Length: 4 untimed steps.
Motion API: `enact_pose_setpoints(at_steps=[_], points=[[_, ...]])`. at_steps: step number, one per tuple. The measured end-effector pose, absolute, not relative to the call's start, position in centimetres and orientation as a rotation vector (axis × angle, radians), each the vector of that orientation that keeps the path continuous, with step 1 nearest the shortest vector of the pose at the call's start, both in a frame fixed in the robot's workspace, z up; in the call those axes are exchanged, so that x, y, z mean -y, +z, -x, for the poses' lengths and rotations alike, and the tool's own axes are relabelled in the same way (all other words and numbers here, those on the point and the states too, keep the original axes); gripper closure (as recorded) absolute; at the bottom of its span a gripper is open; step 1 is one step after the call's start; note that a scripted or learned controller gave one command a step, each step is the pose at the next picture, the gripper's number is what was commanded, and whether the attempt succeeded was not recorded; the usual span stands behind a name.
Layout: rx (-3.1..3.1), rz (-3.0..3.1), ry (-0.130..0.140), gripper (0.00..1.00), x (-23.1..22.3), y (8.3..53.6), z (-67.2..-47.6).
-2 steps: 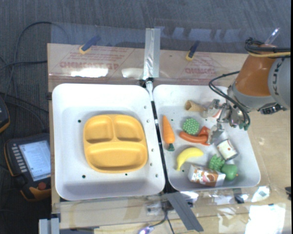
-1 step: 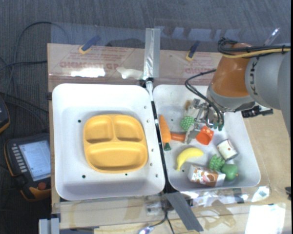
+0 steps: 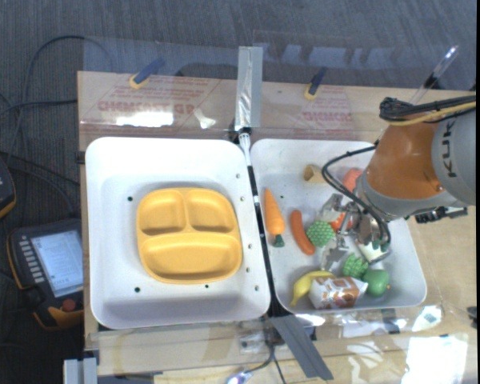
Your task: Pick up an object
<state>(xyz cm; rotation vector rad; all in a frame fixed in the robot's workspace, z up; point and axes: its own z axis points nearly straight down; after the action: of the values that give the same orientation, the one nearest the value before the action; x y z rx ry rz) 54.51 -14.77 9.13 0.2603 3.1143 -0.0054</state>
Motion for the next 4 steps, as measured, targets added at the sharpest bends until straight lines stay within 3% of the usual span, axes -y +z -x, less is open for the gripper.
enact_pose_setpoints(at_steps=[1, 2, 3, 4], points=[[-3.124, -0.084, -0.011, 0.00, 10.9, 9.1, -56.7], [-3.126, -0.008, -0.013, 0.00, 10.1, 9.1, -57.2], [-3.110, -0.337, -0.002, 0.00, 9.4, 9.1, -57.0], [-3.106, -0.335, -0.007, 1.00, 9.4, 10.0, -57.2]])
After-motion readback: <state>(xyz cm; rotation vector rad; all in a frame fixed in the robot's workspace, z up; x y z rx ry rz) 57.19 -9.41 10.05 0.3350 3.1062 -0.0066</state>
